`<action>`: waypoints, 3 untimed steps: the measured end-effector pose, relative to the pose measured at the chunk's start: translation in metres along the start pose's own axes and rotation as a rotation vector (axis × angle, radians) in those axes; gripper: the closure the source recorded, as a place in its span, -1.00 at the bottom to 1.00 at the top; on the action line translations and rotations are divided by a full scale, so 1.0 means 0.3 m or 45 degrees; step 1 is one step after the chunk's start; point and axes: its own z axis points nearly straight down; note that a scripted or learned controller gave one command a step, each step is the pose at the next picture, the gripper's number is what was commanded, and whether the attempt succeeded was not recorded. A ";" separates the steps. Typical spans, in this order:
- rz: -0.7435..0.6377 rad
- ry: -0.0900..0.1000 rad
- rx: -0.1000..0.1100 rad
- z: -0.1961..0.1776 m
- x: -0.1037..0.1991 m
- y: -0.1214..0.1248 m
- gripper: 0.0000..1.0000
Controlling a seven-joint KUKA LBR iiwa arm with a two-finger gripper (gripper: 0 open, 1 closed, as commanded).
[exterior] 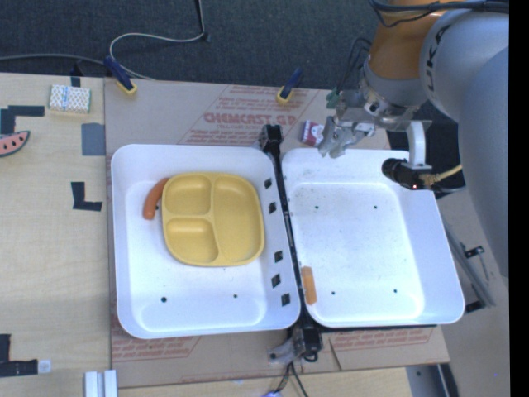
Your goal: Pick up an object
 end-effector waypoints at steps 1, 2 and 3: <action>0.000 -0.001 0.000 0.000 -0.001 0.000 -1.00; -0.001 -0.002 0.001 -0.032 0.000 0.000 1.00; 0.000 -0.004 0.001 -0.031 -0.002 0.000 -1.00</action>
